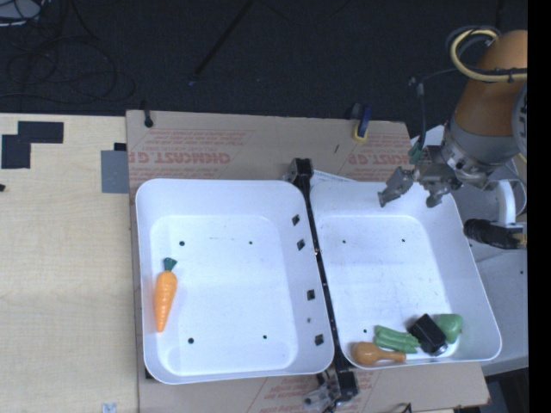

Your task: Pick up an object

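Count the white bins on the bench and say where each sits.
2: left bin holding a carrot; right bin beside it, touching.

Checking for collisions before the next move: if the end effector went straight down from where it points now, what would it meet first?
Probably the right bin, at its bare white floor near the far rim below the end effector. Depth is unclear from this slant.

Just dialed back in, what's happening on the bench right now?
The arm's end effector hangs over the upper right corner of the right bin, fingers spread with nothing between them. No pick has happened yet. A toy carrot lies alone at the left side of the left bin. Clustered in the right bin's lower right corner are a green vegetable, a black block, a light green piece and an orange pear-shaped toy.
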Controlling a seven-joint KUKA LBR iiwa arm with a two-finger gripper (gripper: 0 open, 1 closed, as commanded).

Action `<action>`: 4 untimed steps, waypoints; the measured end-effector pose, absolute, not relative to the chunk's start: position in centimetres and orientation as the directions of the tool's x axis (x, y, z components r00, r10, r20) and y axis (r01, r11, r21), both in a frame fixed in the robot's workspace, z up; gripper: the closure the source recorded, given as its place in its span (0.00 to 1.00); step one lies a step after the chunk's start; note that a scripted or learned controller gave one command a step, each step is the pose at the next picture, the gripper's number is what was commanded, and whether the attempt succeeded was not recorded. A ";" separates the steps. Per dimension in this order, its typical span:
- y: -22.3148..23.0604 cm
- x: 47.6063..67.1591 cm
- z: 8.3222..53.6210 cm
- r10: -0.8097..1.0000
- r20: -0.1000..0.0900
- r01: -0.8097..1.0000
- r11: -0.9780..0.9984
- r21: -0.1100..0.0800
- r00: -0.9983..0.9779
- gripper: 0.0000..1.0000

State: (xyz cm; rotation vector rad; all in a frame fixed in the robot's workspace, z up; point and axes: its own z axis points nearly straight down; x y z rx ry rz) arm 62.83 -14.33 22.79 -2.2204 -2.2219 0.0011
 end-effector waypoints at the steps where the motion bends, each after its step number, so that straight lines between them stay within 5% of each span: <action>1: -7.7 64.5 30.3 1.000 0.000 1.000 0.006 0.005 -0.006 0.00; 2: -8.0 64.4 30.8 1.000 -0.001 1.000 0.004 -0.003 -0.004 1.00; 3: -10.2 59.7 35.5 1.000 -0.001 1.000 -0.002 0.001 0.002 1.00; 4: -4.5 55.4 39.5 1.000 0.002 1.000 0.005 -0.002 -0.005 1.00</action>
